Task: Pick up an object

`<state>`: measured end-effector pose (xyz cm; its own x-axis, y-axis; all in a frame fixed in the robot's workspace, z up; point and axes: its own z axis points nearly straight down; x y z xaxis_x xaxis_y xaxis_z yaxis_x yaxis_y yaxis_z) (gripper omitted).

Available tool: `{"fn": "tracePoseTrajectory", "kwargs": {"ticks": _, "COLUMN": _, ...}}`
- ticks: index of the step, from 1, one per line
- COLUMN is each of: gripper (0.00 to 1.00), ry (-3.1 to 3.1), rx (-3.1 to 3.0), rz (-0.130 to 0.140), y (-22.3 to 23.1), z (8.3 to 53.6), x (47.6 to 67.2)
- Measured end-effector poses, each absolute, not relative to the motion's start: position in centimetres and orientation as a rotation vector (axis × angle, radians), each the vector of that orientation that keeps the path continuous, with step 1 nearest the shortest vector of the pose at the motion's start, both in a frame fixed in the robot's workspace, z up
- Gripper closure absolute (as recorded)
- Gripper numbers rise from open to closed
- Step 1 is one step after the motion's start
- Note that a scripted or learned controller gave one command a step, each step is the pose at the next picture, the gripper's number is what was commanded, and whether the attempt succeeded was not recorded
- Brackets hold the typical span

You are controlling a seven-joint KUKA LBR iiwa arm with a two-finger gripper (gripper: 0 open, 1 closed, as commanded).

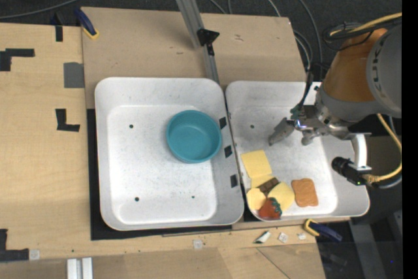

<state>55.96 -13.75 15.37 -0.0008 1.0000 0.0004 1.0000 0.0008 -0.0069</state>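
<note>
**Nothing lifted yet**

The pincer (pixel 282 134) hangs low over the right bin (pixel 261 96), above bare floor; I cannot tell its spread, and nothing shows in it. The yellow sponge (pixel 256 165), orange piece (pixel 304 192) and red-and-yellow toys (pixel 271 201) crowd the near wall. A teal bowl (pixel 193 135) sits alone in the left bin (pixel 124 140), roomier.

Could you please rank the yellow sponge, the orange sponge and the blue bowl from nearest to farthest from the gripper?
From the gripper:
1. Yellow sponge, right bin, just below-left of it.
2. Orange sponge, right bin, near the front edge.
3. Blue bowl, left bin.
</note>
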Motion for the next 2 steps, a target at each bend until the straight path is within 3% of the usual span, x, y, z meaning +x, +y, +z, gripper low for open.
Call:
{"fn": "tracePoseTrajectory", "kwargs": {"ticks": 1, "gripper": 0.0, "ry": -2.219, "rx": -2.215, "rz": 0.007, "y": -13.4, "z": 10.9, "x": 56.0}}
{"fn": "tracePoseTrajectory", "kwargs": {"ticks": 2, "gripper": 1.0, "ry": -2.222, "rx": -2.216, "rz": 0.004, "y": -13.4, "z": 12.2, "x": 56.1}}
